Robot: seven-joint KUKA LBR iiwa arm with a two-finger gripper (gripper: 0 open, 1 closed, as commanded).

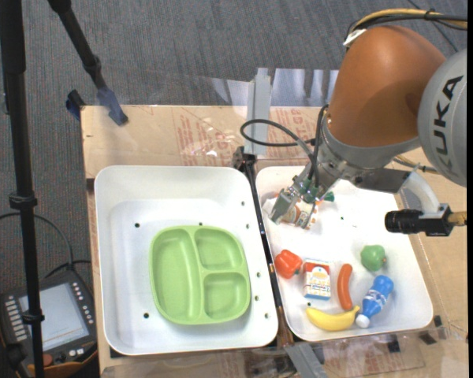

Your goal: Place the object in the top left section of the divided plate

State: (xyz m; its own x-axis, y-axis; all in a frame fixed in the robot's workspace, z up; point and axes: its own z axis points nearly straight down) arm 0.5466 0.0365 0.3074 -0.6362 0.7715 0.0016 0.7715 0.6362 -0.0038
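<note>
A light green divided plate (199,275) lies in the left bin (118,203). It has one long section on its left and two smaller ones on its right, all bare. My gripper (295,210) hangs over the upper left corner of the right bin (402,235), below the orange wrist band. It is open with nothing between its fingers. The loose objects lie below it in that bin: a red pepper (288,264), a small juice carton (318,280), a red sausage (344,286), a banana (332,317), a blue bottle (376,297) and a green fruit (372,257).
The ridge where the two bins meet (262,235) runs between the plate and the objects. A black tripod pole (20,172) stands left of the bench. A dark cable loops behind the gripper (256,132). A black fitting (414,222) juts over the right bin's right side.
</note>
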